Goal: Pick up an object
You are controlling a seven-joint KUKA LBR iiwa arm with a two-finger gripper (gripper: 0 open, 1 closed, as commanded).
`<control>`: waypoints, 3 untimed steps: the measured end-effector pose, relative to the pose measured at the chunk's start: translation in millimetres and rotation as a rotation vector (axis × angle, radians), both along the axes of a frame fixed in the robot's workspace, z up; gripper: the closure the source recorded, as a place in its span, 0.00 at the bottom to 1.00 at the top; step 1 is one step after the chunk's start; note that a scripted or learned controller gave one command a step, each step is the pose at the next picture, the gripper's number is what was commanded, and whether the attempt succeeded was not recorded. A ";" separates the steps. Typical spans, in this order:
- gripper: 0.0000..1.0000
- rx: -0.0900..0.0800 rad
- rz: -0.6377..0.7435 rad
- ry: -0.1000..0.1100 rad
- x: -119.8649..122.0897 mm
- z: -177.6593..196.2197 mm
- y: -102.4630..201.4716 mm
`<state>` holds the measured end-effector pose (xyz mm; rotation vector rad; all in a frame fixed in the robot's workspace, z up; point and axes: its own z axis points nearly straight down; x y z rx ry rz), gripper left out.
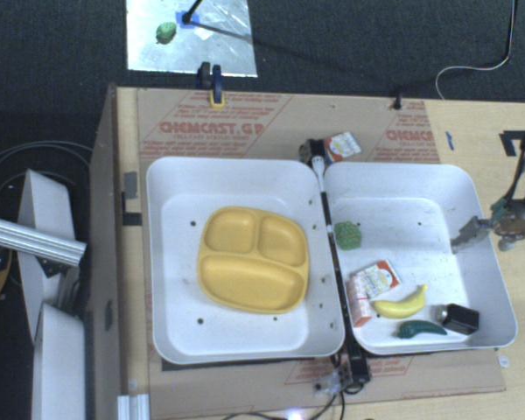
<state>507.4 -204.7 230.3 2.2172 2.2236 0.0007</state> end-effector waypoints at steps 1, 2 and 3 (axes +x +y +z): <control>0.00 0.002 0.000 0.002 -20.9 -99.0 104.5; 0.00 0.000 -0.003 0.001 -20.8 -146.0 38.3; 0.00 0.001 0.001 -0.001 48.6 -145.7 101.9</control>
